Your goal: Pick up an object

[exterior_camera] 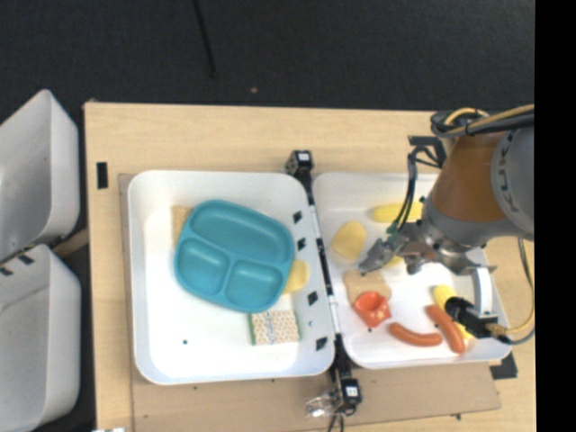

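The right bin (360,184) holds several toy foods. A pale yellow lump (349,238) lies near its left wall, and a yellow piece (387,212) lies further back. A red-orange cup (371,308) sits toward the front, with a tan slice (359,283) just behind it. A red sausage (416,335), an orange stick (448,328) and a yellow piece (442,294) lie at the front right. My gripper (378,257) hangs low over the bin's middle, right of the yellow lump and above the tan slice. Nothing shows as held.
The left bin (144,331) carries a teal divided plate (234,255) resting on a tan slab (180,218). A yellow item (298,277) peeks out at its right, and a patterned square (274,328) lies in front. Black clips line the divider between bins.
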